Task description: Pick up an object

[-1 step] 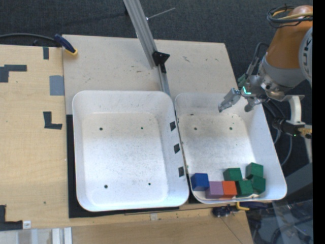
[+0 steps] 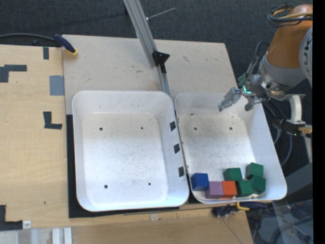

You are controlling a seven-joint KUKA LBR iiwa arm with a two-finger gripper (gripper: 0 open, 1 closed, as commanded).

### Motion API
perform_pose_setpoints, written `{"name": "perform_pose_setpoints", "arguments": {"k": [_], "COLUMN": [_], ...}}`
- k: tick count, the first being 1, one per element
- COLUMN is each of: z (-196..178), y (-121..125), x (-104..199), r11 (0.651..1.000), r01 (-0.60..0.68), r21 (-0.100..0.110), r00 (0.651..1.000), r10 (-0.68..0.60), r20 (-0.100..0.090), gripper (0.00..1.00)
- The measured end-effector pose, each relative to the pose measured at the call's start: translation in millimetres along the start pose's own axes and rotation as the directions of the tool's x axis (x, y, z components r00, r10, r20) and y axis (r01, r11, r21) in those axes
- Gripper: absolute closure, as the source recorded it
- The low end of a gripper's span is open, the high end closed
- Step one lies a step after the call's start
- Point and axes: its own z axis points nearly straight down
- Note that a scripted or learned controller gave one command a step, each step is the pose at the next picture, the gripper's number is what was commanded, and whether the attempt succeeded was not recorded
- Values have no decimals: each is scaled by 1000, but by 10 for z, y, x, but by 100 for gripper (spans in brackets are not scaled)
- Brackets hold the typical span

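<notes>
Jaws spread apart, nothing between them: gripper hangs over the far right corner of the right bin, one grey finger pointing left over the bin floor, the other at the rim. Pickable objects all sit in the near right corner of that bin, well apart from the gripper: blue block leftmost, then purple block and orange block touching side by side against the near wall, with a cluster of green blocks behind and to the right of them (count unclear, they overlap; at least three). Left bin sits just beside the right one, rims touching or nearly so along the middle. Arm enters from the right, orange band above the grey wrist, small green light near the wrist. Both bins rest on a tan bench. Grey metal rail runs diagonally from the top edge down to the gap between bins, black bracket on it. Yellow-and-blue clamp lies at the bench's far left corner.
</notes>
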Motion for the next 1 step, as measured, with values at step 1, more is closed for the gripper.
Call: {"name": "perform_pose_setpoints", "arguments": {"k": [1], "z": [535], "y": [91], "x": [27], "r11": [1000], "r01": [0], "r21": [5], "r00": [1000], "r10": [0], "r20": [1], "gripper": [0]}}
